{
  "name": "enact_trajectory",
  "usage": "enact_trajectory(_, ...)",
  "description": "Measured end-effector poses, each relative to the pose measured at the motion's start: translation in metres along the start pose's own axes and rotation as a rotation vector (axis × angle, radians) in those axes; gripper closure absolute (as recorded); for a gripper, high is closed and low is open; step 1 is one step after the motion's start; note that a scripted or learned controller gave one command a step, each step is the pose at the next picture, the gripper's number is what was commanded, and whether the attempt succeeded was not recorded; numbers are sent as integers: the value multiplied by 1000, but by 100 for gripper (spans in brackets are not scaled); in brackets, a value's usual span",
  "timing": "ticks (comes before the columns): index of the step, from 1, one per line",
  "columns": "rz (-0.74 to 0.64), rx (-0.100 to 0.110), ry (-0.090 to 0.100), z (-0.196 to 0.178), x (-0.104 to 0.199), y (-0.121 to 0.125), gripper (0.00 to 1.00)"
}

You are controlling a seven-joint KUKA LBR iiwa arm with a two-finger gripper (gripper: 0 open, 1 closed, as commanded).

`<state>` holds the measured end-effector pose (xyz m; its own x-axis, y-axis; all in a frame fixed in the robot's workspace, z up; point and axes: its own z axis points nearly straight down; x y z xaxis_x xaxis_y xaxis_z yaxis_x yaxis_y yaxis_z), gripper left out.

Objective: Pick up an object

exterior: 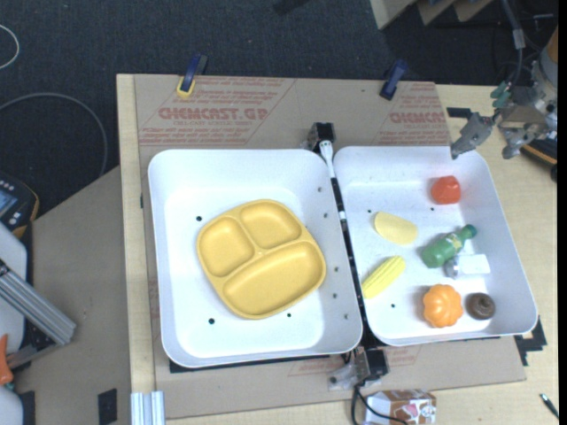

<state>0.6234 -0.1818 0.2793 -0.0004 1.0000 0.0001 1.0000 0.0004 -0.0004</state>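
Pumpkin (441, 305) and corn (383, 275) in right bin (505, 228); yellow tray (260, 258) in left bin (173, 237)

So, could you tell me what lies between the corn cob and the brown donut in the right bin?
In the camera view, the orange pumpkin sits between the corn cob and the brown donut, close beside the donut.

Robotics lab bench, two white bins (168, 237) clamped (189, 76) to printed cardboard (266, 113), aluminium rail (35, 306), cables (53, 104) on dark carpet.
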Motion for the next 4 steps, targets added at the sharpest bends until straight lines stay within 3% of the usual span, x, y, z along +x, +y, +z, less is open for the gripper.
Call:
enact_trajectory(1,-1,17,7,178,58,-52,0)
enact_trajectory(2,1,9,4,196,90,-118,0)
enact_trajectory(3,3,-2,0,184,88,-113,100)
enact_trajectory(4,3,-2,0,185,88,-113,0)
